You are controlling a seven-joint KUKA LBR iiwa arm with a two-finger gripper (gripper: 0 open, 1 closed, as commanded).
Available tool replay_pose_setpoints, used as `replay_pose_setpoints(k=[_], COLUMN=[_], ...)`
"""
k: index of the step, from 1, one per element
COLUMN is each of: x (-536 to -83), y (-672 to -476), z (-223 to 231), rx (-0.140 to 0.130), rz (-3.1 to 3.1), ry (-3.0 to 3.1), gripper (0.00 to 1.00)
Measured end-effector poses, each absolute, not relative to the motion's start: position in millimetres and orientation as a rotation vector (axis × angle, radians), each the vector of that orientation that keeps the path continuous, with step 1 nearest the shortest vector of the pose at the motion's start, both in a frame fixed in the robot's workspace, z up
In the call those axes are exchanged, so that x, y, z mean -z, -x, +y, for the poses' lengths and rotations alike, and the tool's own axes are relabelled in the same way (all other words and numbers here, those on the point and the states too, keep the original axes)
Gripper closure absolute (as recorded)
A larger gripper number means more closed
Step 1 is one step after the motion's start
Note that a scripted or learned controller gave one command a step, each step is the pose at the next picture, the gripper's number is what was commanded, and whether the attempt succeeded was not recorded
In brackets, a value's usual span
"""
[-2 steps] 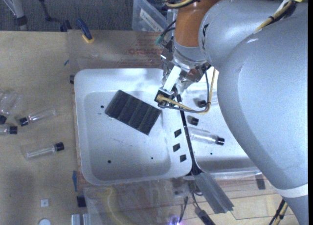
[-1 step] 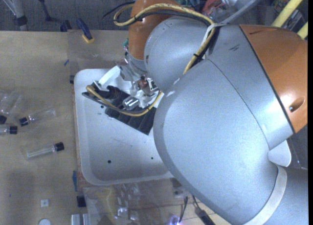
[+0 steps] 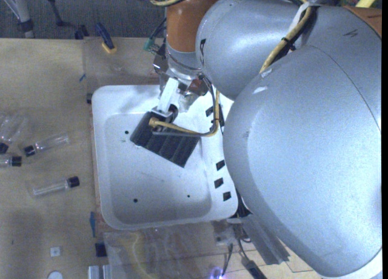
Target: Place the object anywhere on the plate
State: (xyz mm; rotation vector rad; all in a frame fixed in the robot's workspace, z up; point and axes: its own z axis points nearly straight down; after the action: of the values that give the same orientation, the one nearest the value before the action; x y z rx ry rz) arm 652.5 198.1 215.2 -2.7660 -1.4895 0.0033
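The hand (image 3: 180, 87) hangs over the far end of the white bin (image 3: 115, 168); whether it is open or gripping the object I cannot tell, nor where that object lies. Clear black-capped vials (image 3: 56, 185) lie on the tan counter (image 3: 42, 90) beside it

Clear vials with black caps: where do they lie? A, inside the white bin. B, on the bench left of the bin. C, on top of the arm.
B: the clear vials lie on the bench, outside the left rim of the white bin.

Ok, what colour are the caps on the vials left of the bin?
Black caps, seen in the camera view.
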Motion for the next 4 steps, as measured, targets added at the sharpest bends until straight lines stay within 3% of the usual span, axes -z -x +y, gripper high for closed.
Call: replay_pose_setpoints(k=[1,2,3,4], x=[-314.7,-434.5,-433.9,-434.0], y=[-667.1,-656.9,-658.3,-658.3], z=[223.4,223.1,222.1,222.1], rx=[0.006,0.006,0.004,0.004], rz=[-0.701,-0.359,-0.309,-0.310], ry=[3.062,3.121,3.127,3.127], gripper=[1.00,1.00,1.00,0.00])
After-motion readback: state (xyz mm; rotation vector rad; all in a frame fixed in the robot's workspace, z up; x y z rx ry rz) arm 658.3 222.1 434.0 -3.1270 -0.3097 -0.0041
